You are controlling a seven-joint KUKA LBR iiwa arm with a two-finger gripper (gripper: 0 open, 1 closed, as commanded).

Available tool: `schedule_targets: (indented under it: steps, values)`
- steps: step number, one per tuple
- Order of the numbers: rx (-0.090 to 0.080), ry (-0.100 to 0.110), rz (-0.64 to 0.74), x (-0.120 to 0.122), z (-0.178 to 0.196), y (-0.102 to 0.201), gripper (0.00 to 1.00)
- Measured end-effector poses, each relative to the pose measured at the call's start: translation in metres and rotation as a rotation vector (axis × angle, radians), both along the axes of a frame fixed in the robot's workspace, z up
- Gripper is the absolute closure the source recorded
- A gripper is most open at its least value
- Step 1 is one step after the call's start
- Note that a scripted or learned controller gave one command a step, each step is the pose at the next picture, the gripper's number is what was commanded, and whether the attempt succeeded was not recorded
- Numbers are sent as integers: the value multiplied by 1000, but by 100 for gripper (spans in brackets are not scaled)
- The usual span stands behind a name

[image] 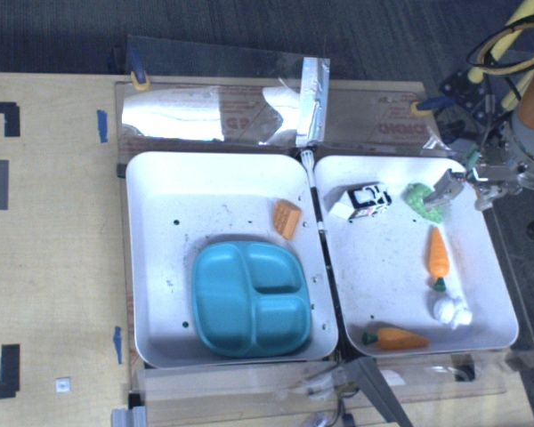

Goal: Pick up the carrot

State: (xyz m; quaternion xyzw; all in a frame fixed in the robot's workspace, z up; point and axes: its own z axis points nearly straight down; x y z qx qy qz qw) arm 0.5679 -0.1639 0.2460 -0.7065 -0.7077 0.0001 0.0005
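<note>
In the right bin (503, 278), an orange carrot (438, 253) lies lengthwise near the right wall, its green stub pointing toward the front. A second carrot (400, 337) lies flat along the front wall, with its green end to the left. My gripper (465, 194) hovers over the bin's back right corner, above and to the right of the first carrot and beside a green leafy toy (421, 199). Its fingers stand open and apart, with nothing between them.
A black-and-white toy car (368, 199) sits at the back of the right bin, and a white lumpy object (450, 311) lies near the front right. The left bin (151, 238) holds a blue divided plate (249, 299) and an orange wedge (287, 218).
</note>
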Motion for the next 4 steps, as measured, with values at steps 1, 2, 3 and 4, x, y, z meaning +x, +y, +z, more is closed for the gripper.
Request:
schedule_targets:
  steps: [1,2,3,4]
  values:
    - [1,6,87,-6,-105,-33,0]
    - [8,-5,-76,-6,-149,-40,0]
    - [3,-7,-77,-6,-140,-42,100]
    - [2,-12,19,-6,-18,87,100]
